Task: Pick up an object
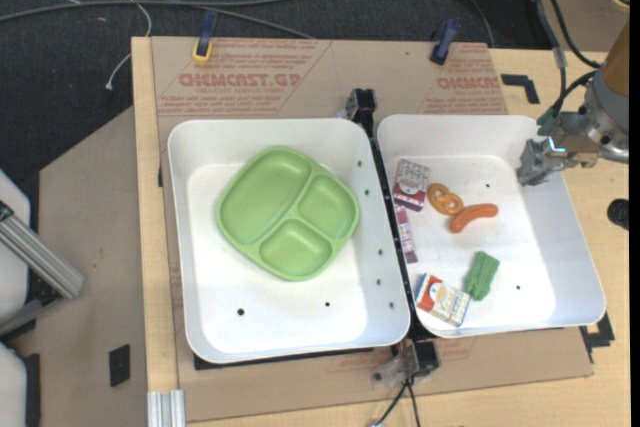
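The grey metal gripper [537,163] hangs over the right white bin's [560,300] far right edge, its fingers too small and blurred to judge. Below it lie an orange sausage-shaped toy [472,215], an orange ring [444,199], a green block [481,275] and two printed cards (details unreadable). A green divided plastic plate [288,212] sits in the left bin [215,315].

A flat worktop [330,75] covered in tan printed cardboard carries two shallow white plastic bins, edges touching. The left bin [200,315] and the right bin [570,255] sit side by side. A yellow-and-blue clamp [205,43] and a blue clamp [445,41] grip the far edge.
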`<state>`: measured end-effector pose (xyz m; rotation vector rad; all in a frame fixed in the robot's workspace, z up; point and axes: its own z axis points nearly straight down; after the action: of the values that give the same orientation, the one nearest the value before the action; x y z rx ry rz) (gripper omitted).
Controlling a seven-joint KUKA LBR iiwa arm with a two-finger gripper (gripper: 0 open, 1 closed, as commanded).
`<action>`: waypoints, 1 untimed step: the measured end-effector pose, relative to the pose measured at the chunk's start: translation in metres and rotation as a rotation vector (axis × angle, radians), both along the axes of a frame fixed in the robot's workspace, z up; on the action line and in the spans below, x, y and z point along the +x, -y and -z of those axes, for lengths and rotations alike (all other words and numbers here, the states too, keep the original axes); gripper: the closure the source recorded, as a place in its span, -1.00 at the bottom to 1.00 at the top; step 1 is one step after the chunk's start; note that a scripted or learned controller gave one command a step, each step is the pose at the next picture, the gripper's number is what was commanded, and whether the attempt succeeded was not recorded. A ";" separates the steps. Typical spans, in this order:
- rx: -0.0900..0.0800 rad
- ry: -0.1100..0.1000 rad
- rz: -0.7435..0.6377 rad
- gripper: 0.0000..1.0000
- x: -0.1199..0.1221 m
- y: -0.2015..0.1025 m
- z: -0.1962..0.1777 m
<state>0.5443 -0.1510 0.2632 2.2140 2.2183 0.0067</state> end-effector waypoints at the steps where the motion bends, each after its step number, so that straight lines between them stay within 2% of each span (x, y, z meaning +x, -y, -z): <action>1: 0.005 -0.011 -0.003 1.00 -0.003 -0.044 0.011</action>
<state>0.5414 -0.1066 0.2525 2.2185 2.2298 0.0011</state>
